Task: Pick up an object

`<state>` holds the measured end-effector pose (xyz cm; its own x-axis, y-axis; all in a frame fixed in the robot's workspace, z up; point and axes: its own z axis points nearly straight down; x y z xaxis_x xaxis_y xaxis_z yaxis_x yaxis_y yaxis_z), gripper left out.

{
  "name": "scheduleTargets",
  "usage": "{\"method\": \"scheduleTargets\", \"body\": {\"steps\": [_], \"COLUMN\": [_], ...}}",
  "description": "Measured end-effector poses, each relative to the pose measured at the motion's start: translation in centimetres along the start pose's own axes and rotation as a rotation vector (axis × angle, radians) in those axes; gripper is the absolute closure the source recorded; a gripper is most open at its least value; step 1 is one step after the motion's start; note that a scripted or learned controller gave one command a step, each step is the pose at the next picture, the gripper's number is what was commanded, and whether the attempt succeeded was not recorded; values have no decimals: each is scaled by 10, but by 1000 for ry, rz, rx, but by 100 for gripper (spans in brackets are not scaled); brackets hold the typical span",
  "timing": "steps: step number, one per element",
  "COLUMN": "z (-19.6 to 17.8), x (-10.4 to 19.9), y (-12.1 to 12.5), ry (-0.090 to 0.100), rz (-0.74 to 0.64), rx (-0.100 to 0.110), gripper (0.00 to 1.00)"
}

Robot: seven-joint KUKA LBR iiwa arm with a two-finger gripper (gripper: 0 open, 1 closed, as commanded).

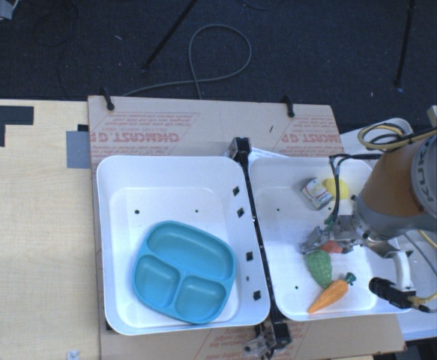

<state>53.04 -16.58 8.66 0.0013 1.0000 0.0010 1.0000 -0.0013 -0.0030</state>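
- The pincer point(324, 240) is hanging low in the right bin point(285, 291), its metal parts sitting just above the green toy point(320, 267); whether it is released or clenched I cannot tell, and nothing is visibly lying in its grip.
- The likeliest object to lift is lying directly under and in front of the pincer: the green toy, with a small red piece point(333, 247) showing right beside the pincer's tip.
- Risk, as I judge it: the red piece and the green toy are crowding together, so a closing grip may be catching one and shoving the other, or pinching only an edge that slips out on the lift.
- Just beyond the green toy, toward the bin's near wall, the carrot toy point(330, 295) is lying at a slant, nearly touching it; a nudged green toy may be pushing the carrot toy against that wall.
- Behind the pincer, toward the far wall, a yellow object point(339, 189) and a small silver packet point(315, 193) are resting together, apart from the pincer, so they are posing little danger.
- To the pincer's left, bare bin floor is offering open room as far as the divider between the bins.
- Past the divider, the left bin point(121, 201) is holding a blue divided plate point(182, 270), well apart.
- To the pincer's right, the arm's own bulk and cables are crowding the bin's rim, leaving little room there.
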Motion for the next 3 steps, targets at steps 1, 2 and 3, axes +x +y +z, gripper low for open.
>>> {"method": "scheduleTargets", "body": {"steps": [1,2,3], "z": [-12,-70,-122], "x": [-1,7,9], "y": [0,1,-9], "ry": [0,-1,-1], "rz": [4,-3,-3], "rx": [-1,-5,-5], "gripper": [100,100,100]}}
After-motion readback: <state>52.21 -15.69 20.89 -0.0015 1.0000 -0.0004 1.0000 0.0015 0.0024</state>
